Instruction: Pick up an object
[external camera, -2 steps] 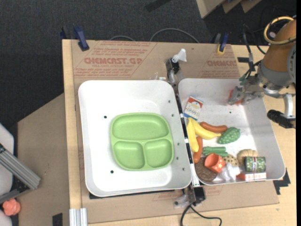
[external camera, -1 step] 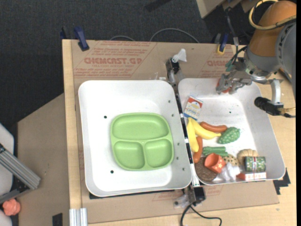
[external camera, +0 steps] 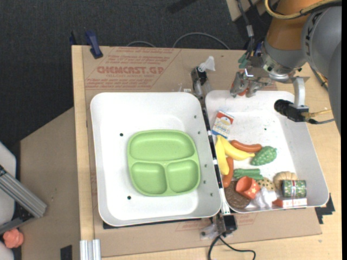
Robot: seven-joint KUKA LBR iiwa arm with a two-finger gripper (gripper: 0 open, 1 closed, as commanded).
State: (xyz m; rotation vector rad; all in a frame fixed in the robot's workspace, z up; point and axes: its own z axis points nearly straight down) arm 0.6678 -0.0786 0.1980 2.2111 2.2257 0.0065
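Note:
The right bin (external camera: 303,140) holds a heap of toy food along its near and left side. In it lie a small red and white carton (external camera: 222,124), a yellow banana (external camera: 224,151), a red sausage (external camera: 246,145), a green bumpy vegetable (external camera: 264,155), a green pepper (external camera: 247,173), a red piece (external camera: 246,187), a brown cookie (external camera: 236,198) and a small can (external camera: 294,188). My gripper (external camera: 244,87) hangs over the bin's far left rim, well apart from the heap. Nothing shows in it.
The left bin (external camera: 108,118) bears a green divided tray (external camera: 162,162). A black part of the arm (external camera: 290,111) juts over the right bin's far side. Brown board (external camera: 135,66) lies beyond the bins, with a blue clamp (external camera: 93,43) at its far left corner.

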